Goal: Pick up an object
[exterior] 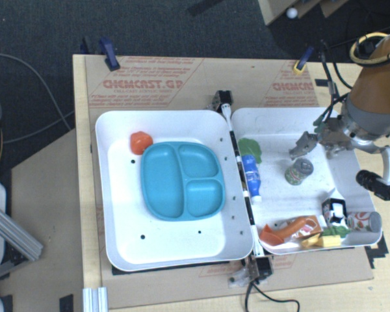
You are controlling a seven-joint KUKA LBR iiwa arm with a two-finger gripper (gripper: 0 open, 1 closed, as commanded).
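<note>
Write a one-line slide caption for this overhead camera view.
KUKA arm's gripper hovers above a small grey can in the right bin; blue divided plate in the left.

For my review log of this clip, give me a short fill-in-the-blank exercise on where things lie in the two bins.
1. The blue divided plate lies in the ____ bin.
2. The small ball beside that plate is ____ in colour.
3. The blue tube lies along the right bin's ____ wall.
4. The gripper is above the ____ bin.

Missing words: left; orange; left; right

Robotics lab – clamped plywood bench (182, 77), loose cables (32, 90), dark carpet (117, 12)
</note>
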